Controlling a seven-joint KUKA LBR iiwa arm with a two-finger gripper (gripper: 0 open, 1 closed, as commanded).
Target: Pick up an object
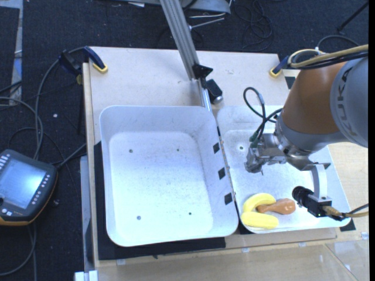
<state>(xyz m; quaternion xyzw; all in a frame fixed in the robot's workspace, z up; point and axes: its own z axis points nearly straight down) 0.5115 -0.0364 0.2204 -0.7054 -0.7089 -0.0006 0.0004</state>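
Two objects, yellow banana (259, 211) and brown toy (280, 206), at gripper's (255, 164) six o'clock; finger state untellable.

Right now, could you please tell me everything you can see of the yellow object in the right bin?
The yellow object looks like a toy banana: smooth, glossy, plastic-looking, curved into a C whose two ends point toward the view's right. It lies flat on the floor of the right bin, in the near corner next to the wall shared with the left bin. An orange-brown object rests in its curve, touching it. The hand hangs above the bin floor farther back, apart from it.
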